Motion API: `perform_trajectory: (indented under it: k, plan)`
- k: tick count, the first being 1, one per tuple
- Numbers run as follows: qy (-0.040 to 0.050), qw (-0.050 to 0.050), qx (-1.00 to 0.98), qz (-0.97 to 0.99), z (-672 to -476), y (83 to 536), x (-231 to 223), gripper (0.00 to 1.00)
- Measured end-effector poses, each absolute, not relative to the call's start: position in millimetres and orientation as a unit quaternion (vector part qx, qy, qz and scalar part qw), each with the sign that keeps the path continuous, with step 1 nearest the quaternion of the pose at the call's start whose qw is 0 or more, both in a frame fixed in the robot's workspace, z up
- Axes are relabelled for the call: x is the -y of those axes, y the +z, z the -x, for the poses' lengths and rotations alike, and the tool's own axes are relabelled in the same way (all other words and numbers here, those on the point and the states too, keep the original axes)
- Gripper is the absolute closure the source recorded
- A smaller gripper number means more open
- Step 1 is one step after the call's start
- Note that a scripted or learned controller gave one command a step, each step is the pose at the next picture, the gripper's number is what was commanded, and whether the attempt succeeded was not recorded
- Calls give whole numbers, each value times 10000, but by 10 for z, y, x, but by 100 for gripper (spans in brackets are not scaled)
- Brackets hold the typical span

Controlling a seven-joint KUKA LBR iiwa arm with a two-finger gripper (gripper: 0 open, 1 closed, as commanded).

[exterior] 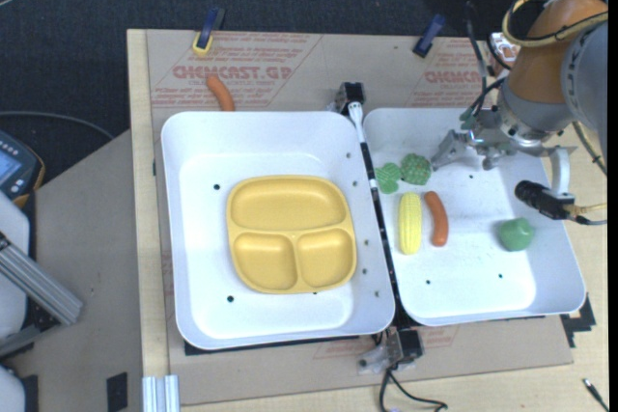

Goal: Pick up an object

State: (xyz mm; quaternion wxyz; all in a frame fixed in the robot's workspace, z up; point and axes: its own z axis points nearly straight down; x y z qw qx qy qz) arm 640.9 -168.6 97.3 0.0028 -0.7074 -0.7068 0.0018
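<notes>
Your gripper point(473, 150) hovers over the right bin point(483, 299), far of the sausage point(438, 218); its closure you cannot tell.

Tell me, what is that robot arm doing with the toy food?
The grey robot arm reaches in from the right, and its gripper hangs over the top of the right bin. It is trying to pick something up but has nothing yet. Lying in that bin are toy broccoli, a corn cob, a little sausage and a green pepper. The left bin holds a yellow divided plate.
</notes>
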Motion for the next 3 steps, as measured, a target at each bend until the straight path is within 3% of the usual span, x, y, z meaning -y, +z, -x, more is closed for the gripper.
perform_trajectory:
  k: [1,2,3]
  plan:
    - [10,12,7072,7070,-6409,843,1680,0]
    - [-1,-6,7073,7069,-6420,964,1680,100]
    - [-17,-36,7067,7075,-6402,1603,1710,100]
